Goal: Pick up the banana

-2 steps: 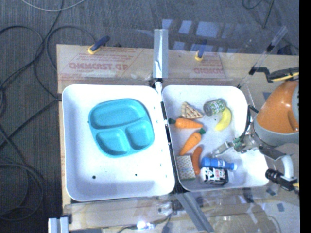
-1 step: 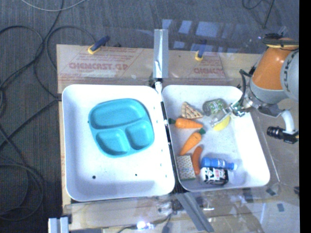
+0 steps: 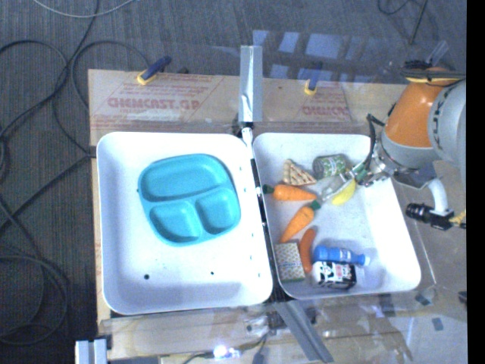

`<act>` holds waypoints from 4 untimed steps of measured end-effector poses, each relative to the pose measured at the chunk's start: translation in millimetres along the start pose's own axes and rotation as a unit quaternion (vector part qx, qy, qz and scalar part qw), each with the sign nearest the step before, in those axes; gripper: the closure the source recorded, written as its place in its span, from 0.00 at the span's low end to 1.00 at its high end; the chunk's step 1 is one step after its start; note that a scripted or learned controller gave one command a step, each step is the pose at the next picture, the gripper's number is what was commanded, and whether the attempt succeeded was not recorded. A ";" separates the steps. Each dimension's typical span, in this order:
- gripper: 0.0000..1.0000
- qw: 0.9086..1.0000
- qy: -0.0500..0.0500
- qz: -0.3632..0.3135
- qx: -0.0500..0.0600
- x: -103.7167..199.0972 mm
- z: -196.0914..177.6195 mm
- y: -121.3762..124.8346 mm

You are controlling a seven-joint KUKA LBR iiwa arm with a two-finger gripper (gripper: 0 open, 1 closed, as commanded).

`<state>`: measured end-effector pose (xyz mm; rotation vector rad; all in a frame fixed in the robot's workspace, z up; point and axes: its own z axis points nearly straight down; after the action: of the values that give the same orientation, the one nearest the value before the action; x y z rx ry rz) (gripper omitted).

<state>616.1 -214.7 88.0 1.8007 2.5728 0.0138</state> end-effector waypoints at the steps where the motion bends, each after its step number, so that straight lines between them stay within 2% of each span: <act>1: 0.00 0.996 -0.003 0.089 0.004 -2.0 -66.7 -17.3; 2: 0.00 1.000 0.000 0.000 0.000 1.0 0.0 -2.3; 3: 0.00 0.993 -0.004 -0.114 0.000 15.5 -1.8 -63.6; 4: 0.00 0.987 -0.004 -0.160 0.001 -12.6 0.8 14.6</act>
<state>634.1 -221.6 87.2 1.3628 2.8219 0.0046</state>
